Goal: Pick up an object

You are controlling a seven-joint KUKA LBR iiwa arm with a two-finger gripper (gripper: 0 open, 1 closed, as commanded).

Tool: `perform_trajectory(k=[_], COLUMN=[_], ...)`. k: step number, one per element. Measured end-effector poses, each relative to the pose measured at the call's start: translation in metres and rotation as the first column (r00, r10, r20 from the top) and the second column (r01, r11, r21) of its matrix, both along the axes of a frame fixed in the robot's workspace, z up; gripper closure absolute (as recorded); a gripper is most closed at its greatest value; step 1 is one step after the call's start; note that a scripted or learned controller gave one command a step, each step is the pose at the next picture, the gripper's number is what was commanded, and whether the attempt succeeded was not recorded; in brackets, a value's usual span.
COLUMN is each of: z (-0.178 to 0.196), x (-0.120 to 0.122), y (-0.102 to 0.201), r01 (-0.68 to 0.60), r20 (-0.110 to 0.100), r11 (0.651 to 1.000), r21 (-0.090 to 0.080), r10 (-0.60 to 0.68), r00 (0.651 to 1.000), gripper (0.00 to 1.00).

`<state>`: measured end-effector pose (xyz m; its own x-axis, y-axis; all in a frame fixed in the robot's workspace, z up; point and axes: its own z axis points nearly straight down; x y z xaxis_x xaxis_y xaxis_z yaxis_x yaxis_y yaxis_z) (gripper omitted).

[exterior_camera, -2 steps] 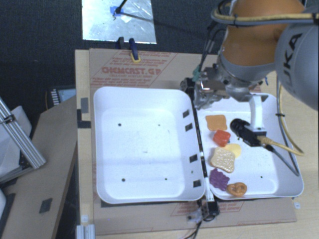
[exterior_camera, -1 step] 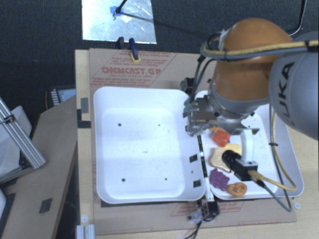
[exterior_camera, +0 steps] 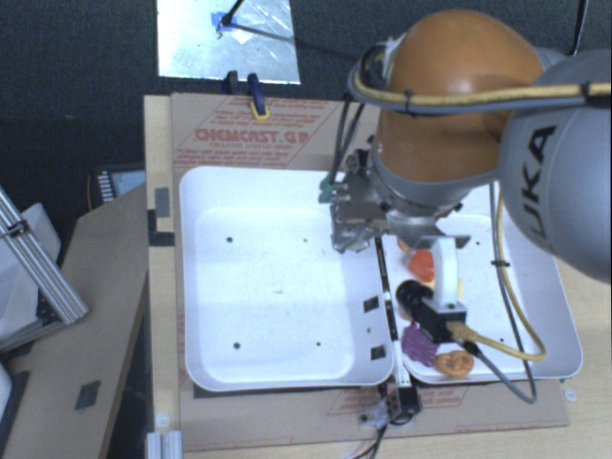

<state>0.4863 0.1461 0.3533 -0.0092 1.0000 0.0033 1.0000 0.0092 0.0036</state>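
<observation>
Cardboard-covered desk (exterior_camera: 239, 132) carries two white bins; left bin (exterior_camera: 268, 285) bare from my feed; right bin (exterior_camera: 555, 333) holds purple object (exterior_camera: 419, 344), orange object (exterior_camera: 453, 362), red-orange piece (exterior_camera: 422, 266); arm (exterior_camera: 459, 103) overhangs right bin; end effector (exterior_camera: 352, 220) near divider, above bins; open or closed, I cannot tell.

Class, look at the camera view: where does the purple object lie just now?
The purple object lies in the right bin, near its front left corner, beside the divider between the bins, with an orange object just to its right.
</observation>
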Motion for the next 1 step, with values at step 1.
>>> perform_trajectory(k=[1], z=[0.0801], x=[0.0005], y=[0.0426], r01=[0.000], r20=[0.006], r11=[1.000], r21=[0.003], r10=[0.000], r00=[1.000], gripper=[1.00])
